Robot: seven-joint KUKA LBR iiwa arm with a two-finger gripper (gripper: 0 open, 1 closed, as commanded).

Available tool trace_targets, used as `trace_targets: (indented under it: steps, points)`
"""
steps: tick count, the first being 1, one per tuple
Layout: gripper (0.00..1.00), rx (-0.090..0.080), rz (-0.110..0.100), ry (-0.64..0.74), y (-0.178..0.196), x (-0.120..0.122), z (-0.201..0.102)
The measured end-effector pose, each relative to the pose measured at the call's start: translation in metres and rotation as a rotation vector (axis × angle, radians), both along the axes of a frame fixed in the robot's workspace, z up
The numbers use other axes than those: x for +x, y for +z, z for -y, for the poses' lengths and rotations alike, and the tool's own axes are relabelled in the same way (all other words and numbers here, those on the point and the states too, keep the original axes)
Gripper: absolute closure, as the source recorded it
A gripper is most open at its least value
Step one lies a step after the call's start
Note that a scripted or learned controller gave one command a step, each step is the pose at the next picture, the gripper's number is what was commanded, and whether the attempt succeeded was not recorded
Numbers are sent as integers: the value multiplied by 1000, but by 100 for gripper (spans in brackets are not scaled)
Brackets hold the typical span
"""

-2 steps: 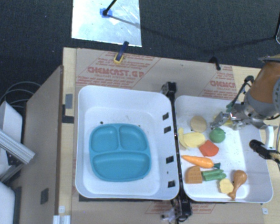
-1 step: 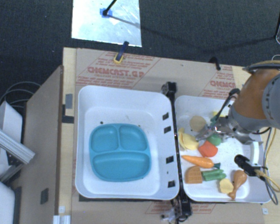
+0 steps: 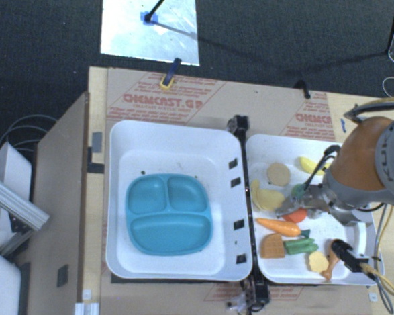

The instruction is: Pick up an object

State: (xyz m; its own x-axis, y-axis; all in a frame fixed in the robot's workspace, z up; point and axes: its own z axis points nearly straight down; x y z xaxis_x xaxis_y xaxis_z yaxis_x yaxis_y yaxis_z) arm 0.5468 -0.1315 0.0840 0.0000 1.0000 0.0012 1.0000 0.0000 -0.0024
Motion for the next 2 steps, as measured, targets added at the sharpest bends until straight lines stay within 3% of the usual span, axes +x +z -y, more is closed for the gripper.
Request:
trace_targets:
  steps: [1,2]
  points:
    - [100,-1,6,2,11,3,0]
    - [100,4,13,15,106,0,-112]
